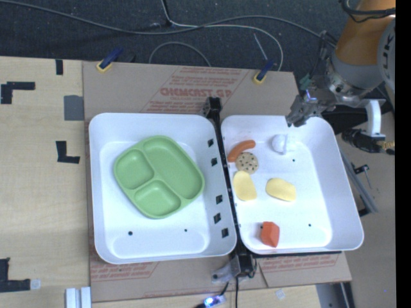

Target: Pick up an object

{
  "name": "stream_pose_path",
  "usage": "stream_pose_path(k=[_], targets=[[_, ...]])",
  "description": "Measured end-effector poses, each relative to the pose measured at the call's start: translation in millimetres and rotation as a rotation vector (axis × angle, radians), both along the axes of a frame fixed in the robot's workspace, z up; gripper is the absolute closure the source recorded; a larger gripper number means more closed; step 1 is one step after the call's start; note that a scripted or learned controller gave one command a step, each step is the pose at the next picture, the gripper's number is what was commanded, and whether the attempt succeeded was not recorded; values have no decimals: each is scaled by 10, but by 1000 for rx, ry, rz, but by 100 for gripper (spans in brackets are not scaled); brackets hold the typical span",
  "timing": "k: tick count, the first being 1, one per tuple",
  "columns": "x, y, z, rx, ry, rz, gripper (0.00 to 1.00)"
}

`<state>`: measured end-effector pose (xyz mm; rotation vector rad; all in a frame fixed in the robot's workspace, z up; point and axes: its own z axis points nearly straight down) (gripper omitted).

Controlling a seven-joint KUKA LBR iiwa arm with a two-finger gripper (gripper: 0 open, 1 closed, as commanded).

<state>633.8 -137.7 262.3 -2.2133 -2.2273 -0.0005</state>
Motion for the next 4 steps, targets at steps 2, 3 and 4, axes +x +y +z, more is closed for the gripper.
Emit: stream_pose_path(k=[2,3,4], targets=[[-126,1117,-11,0,1,0,100],[-185,1602,-189,-1,3,-1,100],[-258,2201,-160,0,1,1,100]])
